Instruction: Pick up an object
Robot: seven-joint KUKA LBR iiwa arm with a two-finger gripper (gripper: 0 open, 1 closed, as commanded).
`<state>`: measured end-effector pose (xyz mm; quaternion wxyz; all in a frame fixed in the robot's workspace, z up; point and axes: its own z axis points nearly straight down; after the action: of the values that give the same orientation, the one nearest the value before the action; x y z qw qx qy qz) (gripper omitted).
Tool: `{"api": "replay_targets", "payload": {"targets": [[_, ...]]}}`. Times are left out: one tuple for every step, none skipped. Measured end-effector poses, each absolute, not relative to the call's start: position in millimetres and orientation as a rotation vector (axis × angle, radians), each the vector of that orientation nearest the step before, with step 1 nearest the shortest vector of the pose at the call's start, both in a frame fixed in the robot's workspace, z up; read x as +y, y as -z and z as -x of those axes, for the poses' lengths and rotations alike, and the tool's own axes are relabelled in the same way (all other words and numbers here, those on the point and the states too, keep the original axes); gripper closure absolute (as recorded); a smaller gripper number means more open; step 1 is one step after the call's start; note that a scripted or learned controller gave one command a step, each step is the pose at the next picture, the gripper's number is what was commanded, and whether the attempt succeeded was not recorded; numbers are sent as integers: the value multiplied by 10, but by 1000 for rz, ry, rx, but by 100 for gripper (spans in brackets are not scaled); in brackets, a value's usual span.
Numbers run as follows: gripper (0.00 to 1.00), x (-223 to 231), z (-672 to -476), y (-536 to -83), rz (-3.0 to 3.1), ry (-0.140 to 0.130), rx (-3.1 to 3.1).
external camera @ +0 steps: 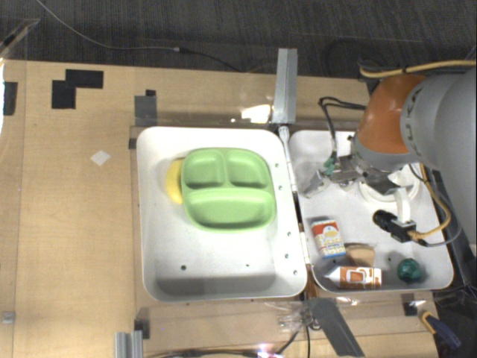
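Note:
My gripper [326, 174] is low in the upper left part of the right bin [441, 268], close to the wall it shares with the left bin. Nearer the front of this bin stand a small red and white carton [326, 237], a brown lump [362, 254], an orange and white box [360, 277] lying flat, and a dark green round thing [409, 270]. All of these lie apart from the gripper, towards the front edge. A white round thing [377, 191] sits partly under the wrist.
The left bin [216, 267] holds a green divided plate [226, 187] with a yellow thing [174, 182] poking out from under its left side. The grey and orange arm [417, 121] covers the right bin's upper right part.

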<state>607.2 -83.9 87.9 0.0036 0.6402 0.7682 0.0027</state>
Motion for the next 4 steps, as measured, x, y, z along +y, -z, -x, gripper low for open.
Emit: {"api": "replay_targets", "payload": {"targets": [[0,-1004,-6506,-1795,-1670,-5,2652],[0,-932,-6117,-1320,-1700,-4,2636],[0,-1072,-5096,-942,-1610,-17,2674],[100,-1050,-5129,-1067,-1606,-27,2672]]}}
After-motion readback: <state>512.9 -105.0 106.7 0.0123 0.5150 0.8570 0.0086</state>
